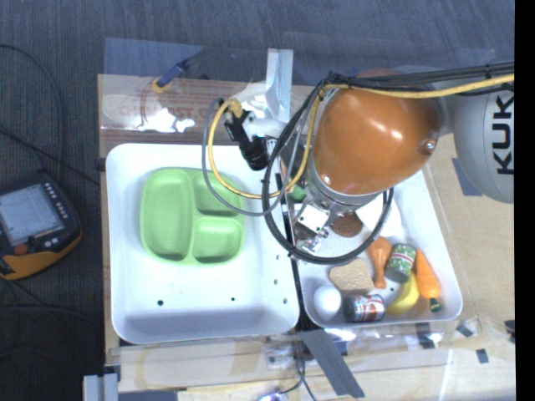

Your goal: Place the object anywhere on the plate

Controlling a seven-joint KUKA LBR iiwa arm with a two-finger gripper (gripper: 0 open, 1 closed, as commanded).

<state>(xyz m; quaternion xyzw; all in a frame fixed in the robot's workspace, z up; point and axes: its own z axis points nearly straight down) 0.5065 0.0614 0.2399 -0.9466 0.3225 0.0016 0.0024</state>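
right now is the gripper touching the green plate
Apart. The camera view shows bare white bin floor between the plate in the left bin and the gripper, which sits at the divider.

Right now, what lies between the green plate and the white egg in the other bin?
In the camera view, between the green plate and the white egg lie bare white bin floor and the raised rims where both bins meet.

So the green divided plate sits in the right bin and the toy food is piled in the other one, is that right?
Not quite. The camera view shows the green divided plate in the left bin; the toy food is piled in the other one.
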